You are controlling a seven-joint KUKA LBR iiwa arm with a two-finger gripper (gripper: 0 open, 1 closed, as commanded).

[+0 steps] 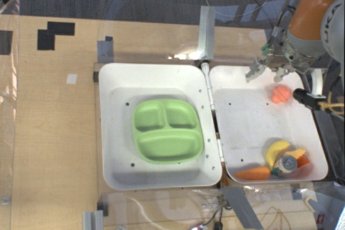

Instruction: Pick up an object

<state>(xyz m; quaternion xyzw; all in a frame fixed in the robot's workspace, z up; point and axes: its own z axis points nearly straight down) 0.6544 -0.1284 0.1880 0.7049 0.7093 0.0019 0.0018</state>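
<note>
Gripper [265, 69] up at the far edge of the right-hand shallow white plastic bin [253, 121], hanging off the grey arm with the orange band [317, 8], and its two metal fingers are spread apart with nothing between them, one toward the bin's far wall, the other pointing down near the pink-orange knobbly round toy fruit [281, 95]. That fruit sits on the bin floor just beside the gripper, toward the bin's near side and a little to the right, not touching it as far as the view lets us judge. Down in the near right corner of this same bin there's a cluster: a yellow toy banana [276, 151], curved and leaning against a small grey-topped jar-like piece [289, 164], with a red-orange bit [303, 159] pressed on its right, and an orange toy carrot [252, 173] lying flat along the bin's near wall, just left of the cluster. Left of this bin, sharing its long edge, sits the second white bin [116, 116], and in its middle a light green plastic divided plate [167, 131], two small sections at the far side and one wide section nearer.
</note>
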